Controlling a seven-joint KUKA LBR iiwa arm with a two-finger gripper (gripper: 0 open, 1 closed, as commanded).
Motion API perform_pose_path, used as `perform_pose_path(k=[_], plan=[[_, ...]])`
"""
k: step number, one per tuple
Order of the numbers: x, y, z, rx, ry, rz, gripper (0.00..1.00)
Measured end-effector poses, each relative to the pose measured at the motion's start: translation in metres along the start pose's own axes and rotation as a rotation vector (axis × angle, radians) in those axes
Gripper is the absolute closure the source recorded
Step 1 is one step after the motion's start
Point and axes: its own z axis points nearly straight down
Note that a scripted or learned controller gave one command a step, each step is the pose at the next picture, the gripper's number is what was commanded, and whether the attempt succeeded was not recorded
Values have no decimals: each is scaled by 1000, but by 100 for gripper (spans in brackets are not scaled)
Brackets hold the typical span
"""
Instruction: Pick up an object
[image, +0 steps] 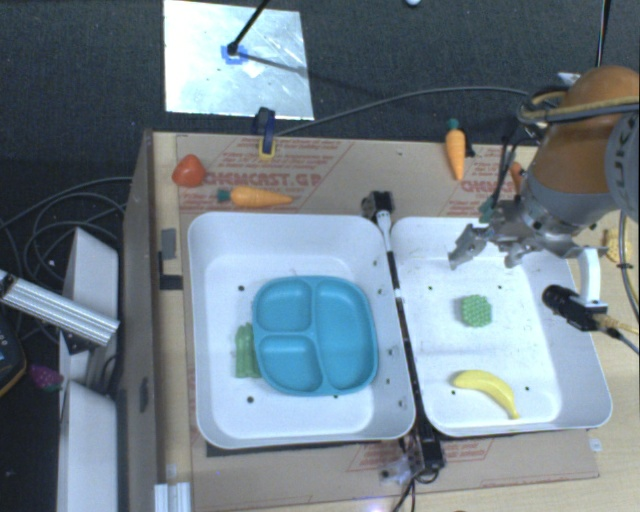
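Bench (300, 180): brown board surface under two white bins; red printed lettering runs along its far strip, partly legible as "...CHCAST.G...", the rest too small or covered to read.

Left bin (215, 300): holds a blue tray (315, 335) with three compartments, lying flat near the middle. A green piece (245, 352) lies against the tray's left edge, touching it.

Right bin (570, 380): holds a green ball (476, 310), knobbly, near the centre, and a banana (487, 388), yellow, lying nearer the front wall, apart from the ball.

Arm: grey with orange band, entering from the right above the right bin's far side.

Gripper (489, 243): over the far part of the right bin, fingers spread apart with nothing between them; well apart from ball and banana.

On the bench beyond the bins: a tomato (188, 171) at the far left corner; a carrot (255, 197) lying flat just beside it; a second carrot (456, 150) standing along the far edge above the right bin; a blue and yellow clamp (266, 133) at the board's far edge.

Behind the bench: a silver sheet (200, 60) on dark carpet.
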Motion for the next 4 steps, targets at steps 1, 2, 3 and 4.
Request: perform_pose_path(k=[1, 2, 3, 4], plan=[[-43, -8, 113, 4, 0, 3, 0], [-39, -23, 135, 1, 0, 1, 0], [-65, -37, 135, 1, -1, 3, 0], [-84, 73, 134, -2, -1, -1, 0]])
